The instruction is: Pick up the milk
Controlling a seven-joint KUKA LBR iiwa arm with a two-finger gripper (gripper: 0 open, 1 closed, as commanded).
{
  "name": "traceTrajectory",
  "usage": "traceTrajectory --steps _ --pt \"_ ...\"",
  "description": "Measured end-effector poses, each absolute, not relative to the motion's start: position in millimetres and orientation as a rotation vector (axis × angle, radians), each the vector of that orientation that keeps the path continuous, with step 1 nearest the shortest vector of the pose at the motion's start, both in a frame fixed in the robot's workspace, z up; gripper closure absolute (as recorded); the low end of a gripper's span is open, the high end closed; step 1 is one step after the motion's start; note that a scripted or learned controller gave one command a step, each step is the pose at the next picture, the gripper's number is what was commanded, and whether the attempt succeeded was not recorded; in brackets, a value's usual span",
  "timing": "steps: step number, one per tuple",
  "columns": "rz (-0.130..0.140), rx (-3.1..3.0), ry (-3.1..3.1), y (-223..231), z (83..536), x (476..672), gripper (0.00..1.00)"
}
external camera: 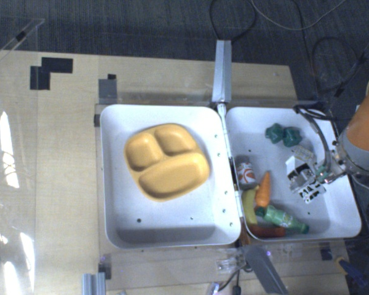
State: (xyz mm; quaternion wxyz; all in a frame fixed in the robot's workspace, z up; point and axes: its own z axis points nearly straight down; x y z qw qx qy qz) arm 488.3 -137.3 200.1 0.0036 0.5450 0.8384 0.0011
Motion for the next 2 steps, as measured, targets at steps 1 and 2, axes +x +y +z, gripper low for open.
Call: traceTrajectory --steps 1,2 --pt "0.003 1.744 2.609 -101.9 148.7 487.8 1.00" --pt "0.005 1.693 2.641 -49.5 215.3 531.0 1.00"
